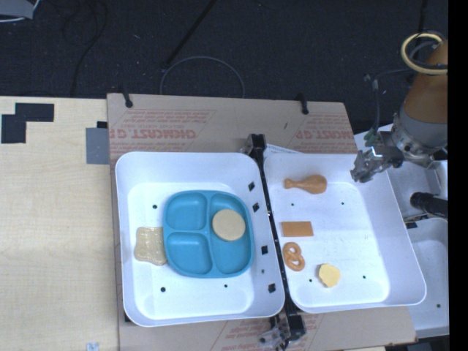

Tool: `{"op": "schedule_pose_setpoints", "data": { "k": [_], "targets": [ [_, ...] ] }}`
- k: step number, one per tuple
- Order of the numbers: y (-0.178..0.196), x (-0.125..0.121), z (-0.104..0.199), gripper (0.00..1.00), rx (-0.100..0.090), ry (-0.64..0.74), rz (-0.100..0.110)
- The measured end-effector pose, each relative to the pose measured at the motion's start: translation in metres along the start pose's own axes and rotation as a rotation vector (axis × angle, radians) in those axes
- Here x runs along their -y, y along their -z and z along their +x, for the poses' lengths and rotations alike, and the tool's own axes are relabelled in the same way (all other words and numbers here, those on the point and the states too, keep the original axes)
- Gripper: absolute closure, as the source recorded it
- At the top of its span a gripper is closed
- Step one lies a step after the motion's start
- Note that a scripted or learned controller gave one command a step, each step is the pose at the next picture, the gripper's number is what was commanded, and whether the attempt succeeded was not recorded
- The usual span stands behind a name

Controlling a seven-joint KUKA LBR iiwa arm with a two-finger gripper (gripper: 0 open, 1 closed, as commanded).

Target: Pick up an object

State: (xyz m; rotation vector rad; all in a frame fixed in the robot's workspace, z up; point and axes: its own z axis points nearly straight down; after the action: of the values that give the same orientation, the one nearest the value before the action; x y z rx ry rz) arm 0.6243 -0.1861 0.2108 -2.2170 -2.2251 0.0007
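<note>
The gripper (363,168) hangs over the right bin's (380,284) upper right corner; whether it is open or closed I cannot tell; a drumstick (307,184), an orange slab (297,229), a pretzel (294,256) and a yellow piece (329,275) lie loose below.

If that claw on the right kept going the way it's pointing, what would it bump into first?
Probably the drumstick in the right bin: the gripper points left and down toward it. Depth is unclear, so it could meet the bin floor first.
</note>
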Motion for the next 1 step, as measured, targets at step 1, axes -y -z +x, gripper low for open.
{"op": "schedule_pose_setpoints", "data": {
  "k": [1],
  "targets": [
    [0.0105,0.0008,0.0577,1.0,-0.002,0.001,0.002]
  ]
}}
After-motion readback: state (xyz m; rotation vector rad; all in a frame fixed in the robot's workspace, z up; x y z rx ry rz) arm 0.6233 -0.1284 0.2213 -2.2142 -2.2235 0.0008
